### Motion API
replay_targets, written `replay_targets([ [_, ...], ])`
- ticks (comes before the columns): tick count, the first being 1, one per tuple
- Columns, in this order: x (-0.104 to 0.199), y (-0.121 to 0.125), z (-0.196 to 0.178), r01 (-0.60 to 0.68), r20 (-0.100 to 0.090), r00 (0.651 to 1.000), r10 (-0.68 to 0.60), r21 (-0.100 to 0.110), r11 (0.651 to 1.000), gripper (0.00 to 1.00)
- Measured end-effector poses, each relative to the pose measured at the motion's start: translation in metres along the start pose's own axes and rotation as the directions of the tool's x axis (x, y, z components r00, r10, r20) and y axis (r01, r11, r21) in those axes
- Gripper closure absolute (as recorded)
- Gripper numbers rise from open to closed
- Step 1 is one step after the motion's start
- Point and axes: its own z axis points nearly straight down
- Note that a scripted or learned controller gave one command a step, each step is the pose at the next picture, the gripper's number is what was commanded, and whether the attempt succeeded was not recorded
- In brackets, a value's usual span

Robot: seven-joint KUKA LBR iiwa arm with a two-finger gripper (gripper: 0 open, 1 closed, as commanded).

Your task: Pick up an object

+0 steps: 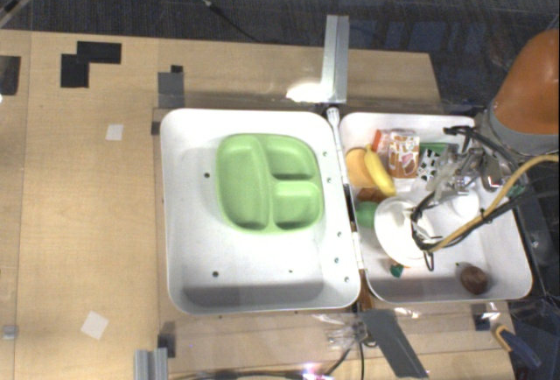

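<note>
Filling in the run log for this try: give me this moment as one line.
gripper: over right bin, above white bowl | grasp: not confirmed | banana: right bin | green tray: left bin

The bench [79,221] is pale tan wood with black patches at its far left. Both bins are white: the left bin [188,273] carries a light green divided tray [267,181], and the right bin [507,269] a yellow banana [378,172], a red-and-orange packet [401,152], a white bowl [395,228], a small green item [365,214] and a dark brown lump [473,278]. The arm [529,94] shows orange above grey, trailing a yellow cable [477,225].
</note>
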Motion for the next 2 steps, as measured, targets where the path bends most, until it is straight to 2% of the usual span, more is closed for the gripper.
replay_targets([
  [1, -0.087, -0.042, -0.056, 0.159, 0.002, 0.987, -0.159, 0.0, 0.987, 1.0],
  [2, -0.041, -0.042, -0.009, 0.563, -0.003, 0.827, -0.563, -0.006, 0.827, 1.0],
])
